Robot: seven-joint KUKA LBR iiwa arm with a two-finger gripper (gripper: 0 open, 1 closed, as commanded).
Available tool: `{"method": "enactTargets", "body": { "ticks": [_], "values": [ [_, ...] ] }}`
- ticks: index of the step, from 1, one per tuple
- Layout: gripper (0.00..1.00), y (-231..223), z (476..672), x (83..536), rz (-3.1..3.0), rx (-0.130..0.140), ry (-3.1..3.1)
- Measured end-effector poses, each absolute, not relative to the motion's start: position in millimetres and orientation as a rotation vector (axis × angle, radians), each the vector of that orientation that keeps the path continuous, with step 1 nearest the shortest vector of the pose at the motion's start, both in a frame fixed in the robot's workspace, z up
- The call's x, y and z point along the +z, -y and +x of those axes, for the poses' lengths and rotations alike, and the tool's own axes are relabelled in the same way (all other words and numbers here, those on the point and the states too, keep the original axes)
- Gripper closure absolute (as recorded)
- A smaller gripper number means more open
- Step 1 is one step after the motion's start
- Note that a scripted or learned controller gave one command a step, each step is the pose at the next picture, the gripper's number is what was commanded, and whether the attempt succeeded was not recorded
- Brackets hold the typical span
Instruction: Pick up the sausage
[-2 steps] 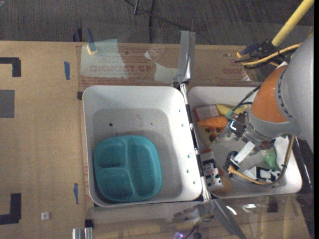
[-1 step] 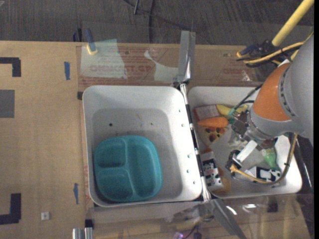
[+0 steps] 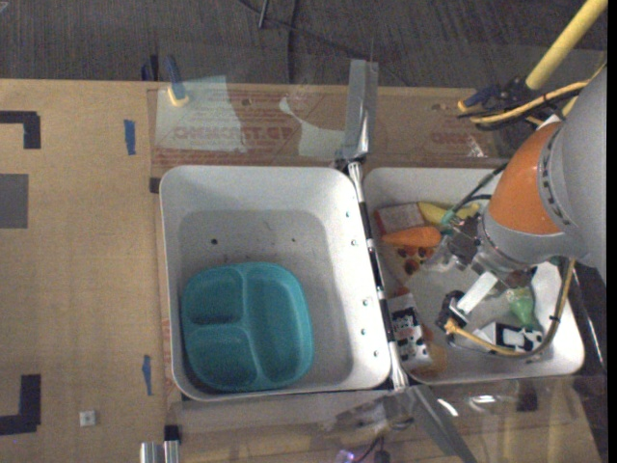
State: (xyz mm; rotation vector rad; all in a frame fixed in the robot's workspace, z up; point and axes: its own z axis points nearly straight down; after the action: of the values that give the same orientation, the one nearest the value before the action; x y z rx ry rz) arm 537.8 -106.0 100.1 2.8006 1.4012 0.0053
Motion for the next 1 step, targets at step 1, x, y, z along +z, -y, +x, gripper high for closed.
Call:
{"method": "enactTargets", "body": {
  "ticks": [1],
  "values": [
    [0.0,131.7,556.7,89.6,2.902,0.01,-1.2]
  ]
}}
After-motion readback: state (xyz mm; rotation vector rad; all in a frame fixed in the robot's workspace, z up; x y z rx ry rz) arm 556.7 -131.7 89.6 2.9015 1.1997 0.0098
